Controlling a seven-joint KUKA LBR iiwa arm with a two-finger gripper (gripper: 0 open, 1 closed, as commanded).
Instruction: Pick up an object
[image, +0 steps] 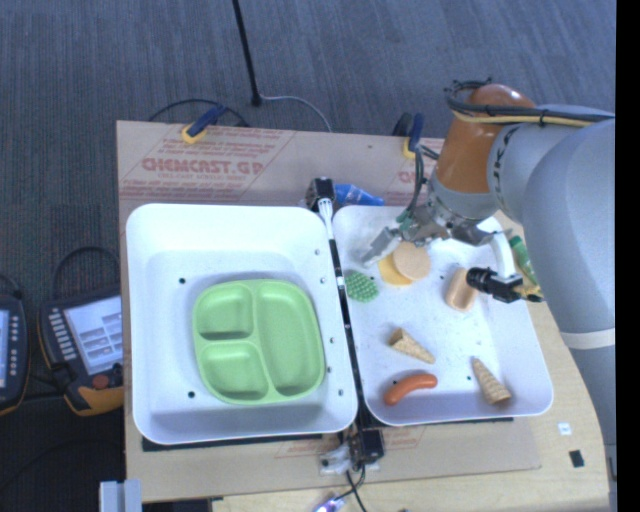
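Floor is dark grey carpet (120, 60) with a fine ribbed texture, evenly lit. A brown board (240, 165) printed with red lettering covers the bench at frame centre; a thin black pole (245, 50) rises at upper centre. Black cables (75, 265) and a handheld pendant (85, 345) lie at lower left.

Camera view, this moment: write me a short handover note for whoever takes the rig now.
Tool: low over the right bin, upper left part, beside the round yellow piece; whether it is open or shut is unclear, and nothing can be seen held.
Right bin items: green round piece, tan block, wedge, sausage, cone.
Left bin: green divided tray.
Done: nothing lifted.
Left: grasp and lift one item; the yellow piece is nearest.
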